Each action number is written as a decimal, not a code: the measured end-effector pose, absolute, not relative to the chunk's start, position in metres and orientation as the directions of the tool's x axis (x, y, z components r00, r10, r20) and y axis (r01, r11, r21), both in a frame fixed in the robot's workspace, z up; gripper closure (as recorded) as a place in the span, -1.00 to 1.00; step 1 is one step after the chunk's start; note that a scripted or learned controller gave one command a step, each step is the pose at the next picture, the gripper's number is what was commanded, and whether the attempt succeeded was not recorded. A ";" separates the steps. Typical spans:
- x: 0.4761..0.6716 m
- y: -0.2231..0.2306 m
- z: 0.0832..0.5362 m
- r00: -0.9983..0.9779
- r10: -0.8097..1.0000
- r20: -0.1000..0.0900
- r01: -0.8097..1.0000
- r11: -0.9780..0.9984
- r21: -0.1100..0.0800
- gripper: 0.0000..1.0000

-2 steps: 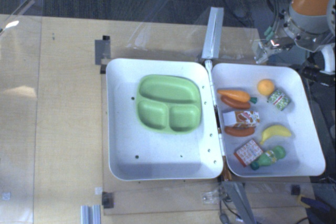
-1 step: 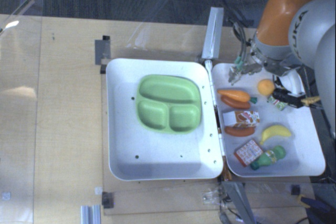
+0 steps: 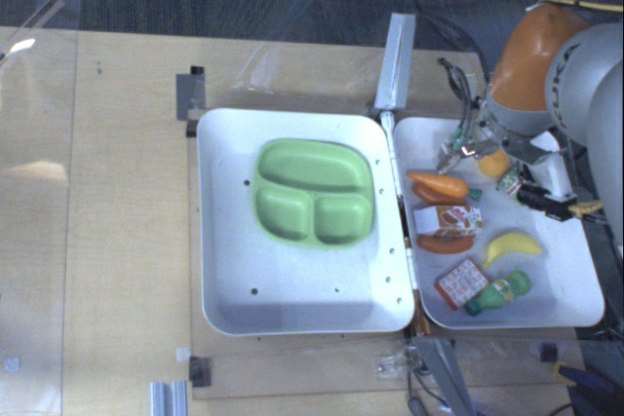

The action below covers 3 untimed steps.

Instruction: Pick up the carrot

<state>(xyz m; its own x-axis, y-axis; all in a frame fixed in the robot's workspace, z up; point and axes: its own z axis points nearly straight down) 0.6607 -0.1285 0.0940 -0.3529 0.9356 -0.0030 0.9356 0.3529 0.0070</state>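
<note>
Arm (image 3: 575,63): grey with an orange band, reaching in from the right over the far part of the right bin.
Gripper (image 3: 466,149): low over the far left part of the right bin, pointing down and toward the left; whether it is apart or together I cannot tell, since the tip is small and cluttered with cables.
Carrot (image 3: 438,184): orange, lying flat on the right bin floor, just below and slightly left of the gripper, close to it; contact cannot be made out. Its green end points right.
Right bin (image 3: 585,307): white and shallow; the gripper hangs over its far end.
Left bin (image 3: 224,287): white, well to the left of the gripper, touching the right bin along its side.
Green tray (image 3: 314,191): three compartments, sitting in the left bin, well left of the gripper.
Sausage (image 3: 444,244): reddish, beyond the carrot from the gripper, toward the near side.
Packet (image 3: 447,219): white and red, between carrot and sausage.
Banana (image 3: 514,247): yellow, nearer the camera than the gripper and a bit right.
Red box (image 3: 461,283): near end of the right bin, far from the gripper.
Green bottle (image 3: 499,292): just right of the red box.
Yellow item (image 3: 493,162): just right of the gripper, under the wrist.
</note>
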 end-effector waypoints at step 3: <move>0.659 -0.180 0.095 -0.753 0.657 -0.006 0.657 0.754 0.004 1.00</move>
